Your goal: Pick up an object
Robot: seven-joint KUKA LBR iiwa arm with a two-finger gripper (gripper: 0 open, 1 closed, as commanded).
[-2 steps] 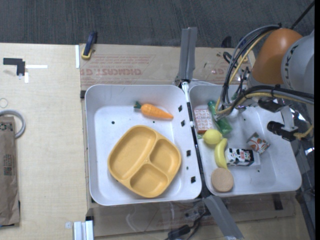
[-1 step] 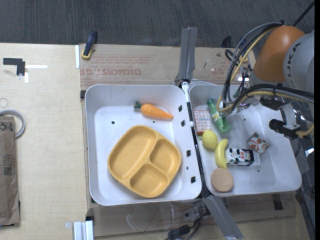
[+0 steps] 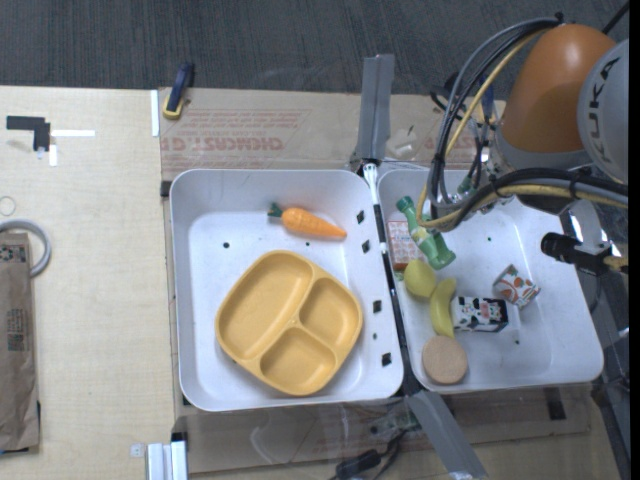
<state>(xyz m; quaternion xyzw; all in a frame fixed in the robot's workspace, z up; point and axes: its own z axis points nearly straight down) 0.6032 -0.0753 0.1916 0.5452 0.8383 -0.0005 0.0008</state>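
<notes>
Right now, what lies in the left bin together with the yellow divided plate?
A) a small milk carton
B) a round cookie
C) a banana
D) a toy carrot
D: the toy carrot lies in the left bin just above the yellow divided plate; the other items are in the right bin.

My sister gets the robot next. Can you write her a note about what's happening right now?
Gripper: hidden behind the arm, which hangs over the right bin; I cannot tell its state.
Right bin: green bottle, banana, yellow lemon-like fruit, round brown disc, cow-print carton, small white-and-orange carton, red packet.
Left bin: toy carrot, yellow divided plate.
Done: no visible pick.
Left: pick up one object.
</notes>
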